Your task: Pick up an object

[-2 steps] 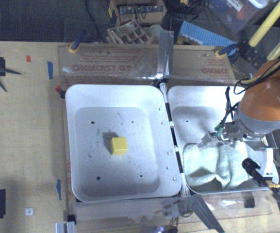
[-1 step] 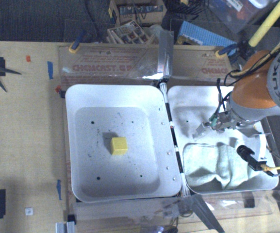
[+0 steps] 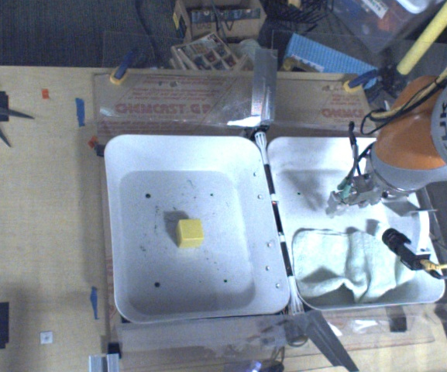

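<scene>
Here the left bin [image 3: 130, 177] holds a yellow block [image 3: 190, 232]; the right bin [image 3: 300, 157], a white cloth [image 3: 335, 262]; the jaws' state is unclear.

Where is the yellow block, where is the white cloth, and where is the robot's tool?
yellow block [image 3: 190, 232]: camera view, on its top face.
white cloth [image 3: 339, 263]: camera view, on the middle of the crumpled fabric.
tool [image 3: 351, 196]: camera view, at its tip over the right bin.
</scene>
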`<action>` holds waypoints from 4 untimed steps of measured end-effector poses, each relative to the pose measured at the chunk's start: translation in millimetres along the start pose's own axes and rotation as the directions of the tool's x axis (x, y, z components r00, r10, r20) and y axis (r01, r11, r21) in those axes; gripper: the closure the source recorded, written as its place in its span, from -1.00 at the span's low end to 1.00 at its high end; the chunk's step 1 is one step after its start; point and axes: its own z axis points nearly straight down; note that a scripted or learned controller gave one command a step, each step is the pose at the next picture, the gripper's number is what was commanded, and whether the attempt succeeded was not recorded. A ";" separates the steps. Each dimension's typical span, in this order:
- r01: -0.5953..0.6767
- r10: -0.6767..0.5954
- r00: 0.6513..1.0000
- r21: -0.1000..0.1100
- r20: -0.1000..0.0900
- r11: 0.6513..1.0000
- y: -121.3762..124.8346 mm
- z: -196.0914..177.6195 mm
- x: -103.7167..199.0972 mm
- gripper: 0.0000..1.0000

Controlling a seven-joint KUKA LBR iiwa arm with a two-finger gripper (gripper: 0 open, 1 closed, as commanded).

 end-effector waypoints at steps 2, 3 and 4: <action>-0.180 0.180 0.984 0.005 -0.001 0.984 33.4 -31.2 8.7 1.00; -0.434 0.434 0.901 0.005 0.001 0.901 29.9 40.7 -102.8 1.00; -0.645 0.645 0.764 0.007 0.003 0.764 74.6 -25.2 -120.3 1.00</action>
